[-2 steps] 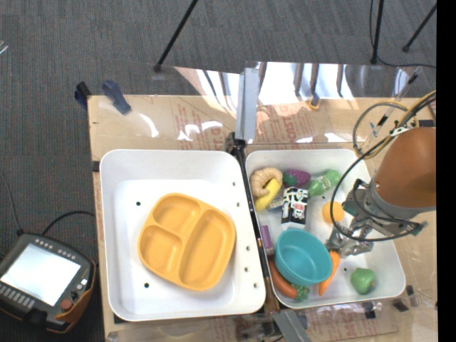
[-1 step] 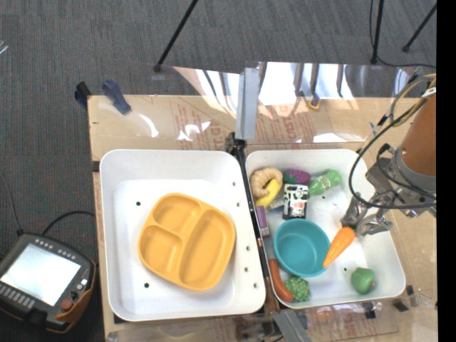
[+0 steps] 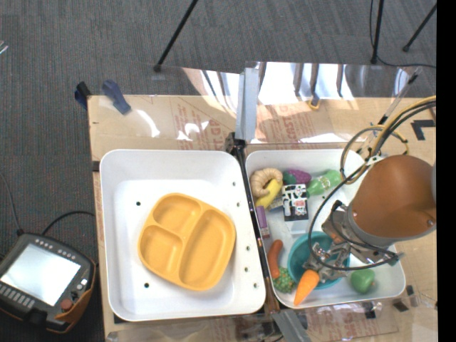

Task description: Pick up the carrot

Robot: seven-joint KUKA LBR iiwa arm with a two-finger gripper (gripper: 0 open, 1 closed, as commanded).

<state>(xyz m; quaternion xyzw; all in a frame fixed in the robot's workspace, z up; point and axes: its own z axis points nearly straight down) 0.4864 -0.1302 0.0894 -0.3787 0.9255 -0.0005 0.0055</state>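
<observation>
Here the two-finger metal gripper (image 3: 318, 267) hangs low over the right white bin (image 3: 396, 288), its fingers closed on the thick top of the tapered orange carrot (image 3: 306, 287). The carrot points down-left, just beside the teal bowl (image 3: 303, 257) and the green bumpy toy (image 3: 284, 281). In the left white bin (image 3: 121, 184) lies a yellow three-part plastic plate (image 3: 187, 241).
</observation>
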